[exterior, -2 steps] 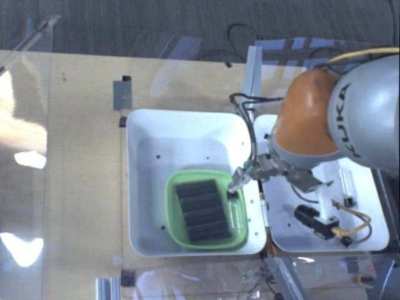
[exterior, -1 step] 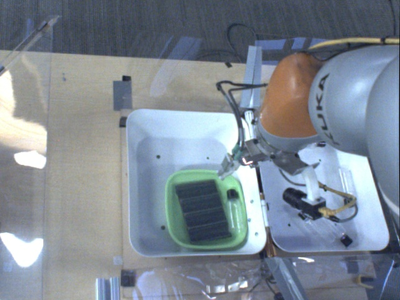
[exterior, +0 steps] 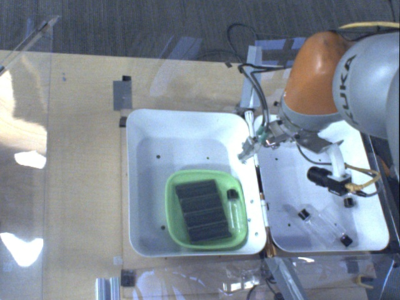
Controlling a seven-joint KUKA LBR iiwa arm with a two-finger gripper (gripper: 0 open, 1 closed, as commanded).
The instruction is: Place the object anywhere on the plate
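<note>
In from the frame's right comes the arm [exterior: 369,86]: smooth grey casing with dark "KU" lettering, a rounded orange band [exterior: 315,74] glossy under the light, black cables [exterior: 253,74] looping at upper centre, a yellowish cable [exterior: 369,25] along the top right.

- the grey metal arm casing [exterior: 370,83] at the right carries dark letters, partly cut off, reading "kuk" along its curved edge.
- no other text, number or label is legible.
</note>
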